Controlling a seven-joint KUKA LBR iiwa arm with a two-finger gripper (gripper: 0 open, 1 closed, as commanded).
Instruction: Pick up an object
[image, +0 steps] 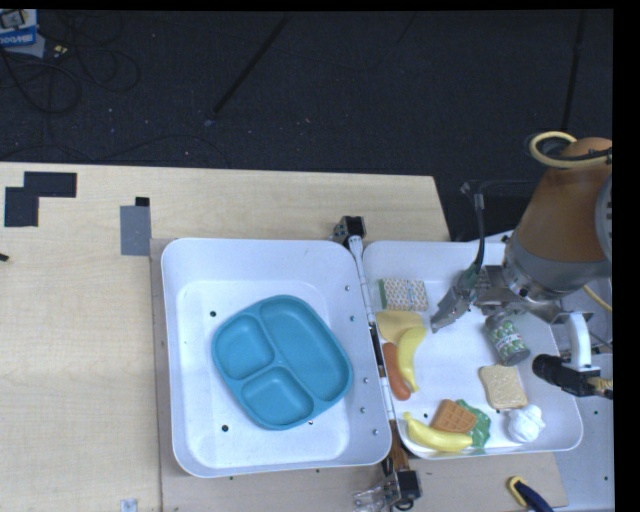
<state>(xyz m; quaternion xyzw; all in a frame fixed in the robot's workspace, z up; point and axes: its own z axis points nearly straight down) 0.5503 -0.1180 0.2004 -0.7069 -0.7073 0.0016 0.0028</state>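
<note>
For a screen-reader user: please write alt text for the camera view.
A grey robot arm reaches from the right over the right bin, its gripper above toy food: bananas, a cracker, a can. The left bin holds a blue divided plate.

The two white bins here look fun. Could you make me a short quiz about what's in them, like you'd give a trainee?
1. True or false: the blue divided plate lies in the left bin.
2. Multiple choice: which thing lies nearest the front edge of the right bin? A) the can B) the speckled sponge C) the banana
3. Fill in: the slice of toast lies just in front of the ____.

Key:
1. True.
2. C, the banana lies by the waffle at the front.
3. Can; the end effector hangs over the same bin, left of it.
</note>
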